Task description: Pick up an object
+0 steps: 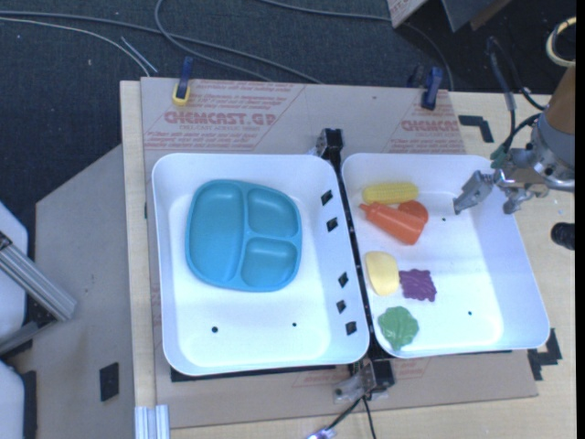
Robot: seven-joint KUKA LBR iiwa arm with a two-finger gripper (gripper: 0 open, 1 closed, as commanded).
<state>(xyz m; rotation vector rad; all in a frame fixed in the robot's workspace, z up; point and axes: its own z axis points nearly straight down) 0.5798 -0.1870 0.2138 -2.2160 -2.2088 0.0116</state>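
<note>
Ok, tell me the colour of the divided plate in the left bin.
Light blue plate, camera view.

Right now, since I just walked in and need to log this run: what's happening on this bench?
A grey robot arm reaches in from the right, its claw over the upper right part of the right bin with nothing between its fingers. The toy foods lie untouched along that bin's left side: yellow corn, orange carrot, yellow piece, purple grapes, green piece. The left bin holds a blue divided plate.

Two white bins (247,355); one blue plate (244,235); five toy foods (399,220); two clamps (184,88); one gripper (492,195).
</note>
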